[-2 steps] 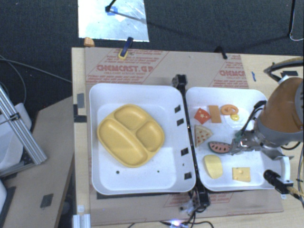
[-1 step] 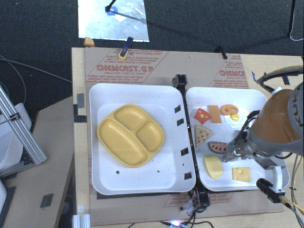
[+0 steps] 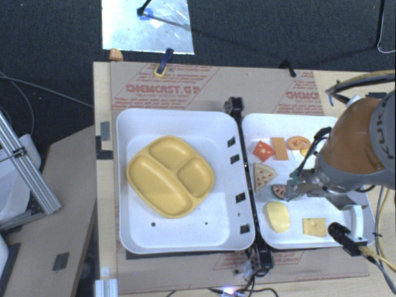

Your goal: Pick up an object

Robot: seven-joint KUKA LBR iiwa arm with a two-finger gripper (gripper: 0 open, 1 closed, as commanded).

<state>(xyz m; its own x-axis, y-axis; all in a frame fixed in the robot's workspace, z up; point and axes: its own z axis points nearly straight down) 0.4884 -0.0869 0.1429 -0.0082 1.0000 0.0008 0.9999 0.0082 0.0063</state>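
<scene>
Several toy food pieces lie in the right bin (image 3: 260,124): a red square piece (image 3: 263,150), an orange rectangle (image 3: 279,148), an orange round piece (image 3: 299,143), a pizza slice (image 3: 262,177), a pale yellow oval (image 3: 278,216) and a yellow cheese piece (image 3: 315,228). My gripper (image 3: 291,189) reaches down from the right into the middle of this bin, right over a small red and dark piece (image 3: 279,192). The arm's body hides the fingertips.
The left bin (image 3: 133,231) holds a yellow sectioned plate (image 3: 170,175). A black divider (image 3: 244,166) runs between the bins. The arm's orange and grey bulk (image 3: 359,147) covers the right bin's far right side. Cardboard lies under both bins.
</scene>
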